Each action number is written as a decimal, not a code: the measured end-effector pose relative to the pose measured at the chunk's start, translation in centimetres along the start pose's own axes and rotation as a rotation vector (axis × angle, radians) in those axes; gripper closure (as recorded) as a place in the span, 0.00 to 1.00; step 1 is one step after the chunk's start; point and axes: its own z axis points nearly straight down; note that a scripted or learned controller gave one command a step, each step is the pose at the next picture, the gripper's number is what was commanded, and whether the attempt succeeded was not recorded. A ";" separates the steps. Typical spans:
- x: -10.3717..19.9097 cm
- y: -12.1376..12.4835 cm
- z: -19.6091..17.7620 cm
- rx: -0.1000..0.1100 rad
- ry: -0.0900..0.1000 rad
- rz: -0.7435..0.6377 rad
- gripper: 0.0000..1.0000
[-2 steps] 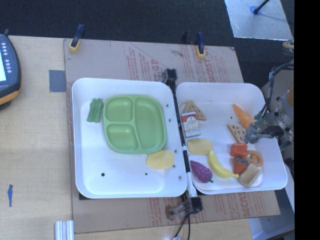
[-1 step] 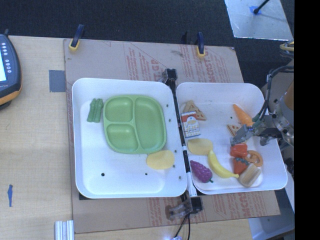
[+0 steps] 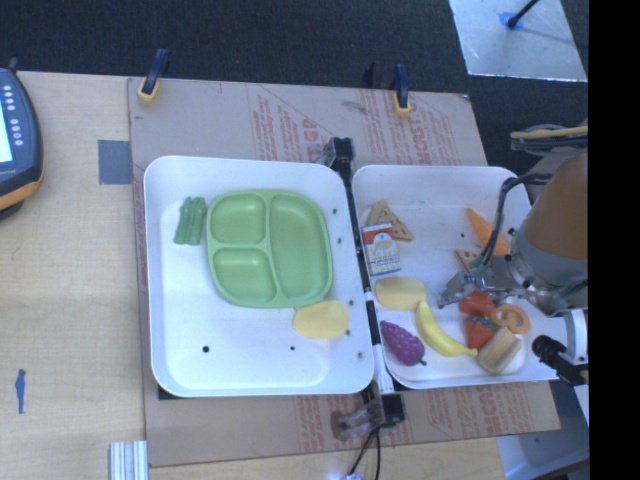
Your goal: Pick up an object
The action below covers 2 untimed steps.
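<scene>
My gripper (image 3: pixel 468 290) reaches in from the right and hangs low in the right bin (image 3: pixel 440 183), just above a cluster of toy food. Under and beside it lie a red piece (image 3: pixel 478 305), an orange ring (image 3: pixel 511 319) and a bread roll (image 3: pixel 500 352). A yellow banana (image 3: pixel 438 332) lies to the gripper's lower left, next to purple grapes (image 3: pixel 402 342) and a pale yellow piece (image 3: pixel 401 292). An orange carrot (image 3: pixel 481 226) lies behind the gripper. Nothing is seen lifted.
The right bin's left side holds a small carton (image 3: pixel 381 249) and a sandwich wedge (image 3: pixel 385 220). The left bin (image 3: pixel 180 358) carries a green divided plate (image 3: pixel 269 247), a green bean bundle (image 3: pixel 189 220) and a yellow chip (image 3: pixel 321 319). A handheld pendant (image 3: pixel 15 138) lies at the far left.
</scene>
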 end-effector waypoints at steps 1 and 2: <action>0.0 0.1 -1.8 -0.007 -0.001 0.000 1.00; 7.4 3.0 -13.4 -0.022 0.000 -0.009 1.00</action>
